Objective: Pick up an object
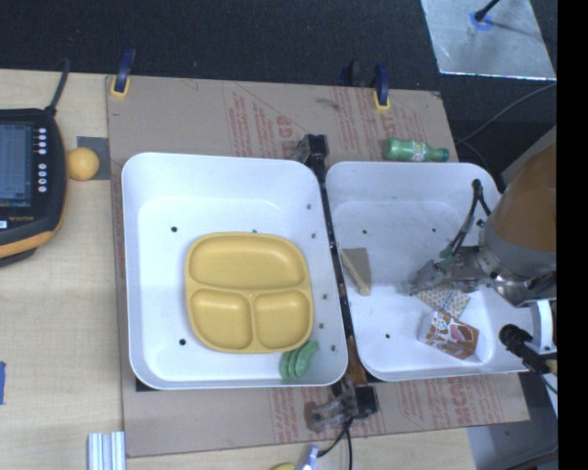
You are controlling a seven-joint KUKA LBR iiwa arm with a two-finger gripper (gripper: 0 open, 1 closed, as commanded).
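In the right bin [392,204], my gripper [433,280] reaches in from the right and hangs low over the bin floor. Just below and in front of it lies a small brown and white patterned packet [451,329], near the bin's front right corner. A tan wedge-shaped block [356,269] rests against the right bin's left wall, apart from the gripper. The left bin [157,194] holds a yellow divided plate [248,290] and a small green object [299,360] at its front edge.
A green bottle [416,150] lies on the cardboard behind the right bin. A teach pendant [15,184] and an orange ball [81,163] sit on the bench at far left. The arm's grey and orange body [524,218] overhangs the right bin's right side.
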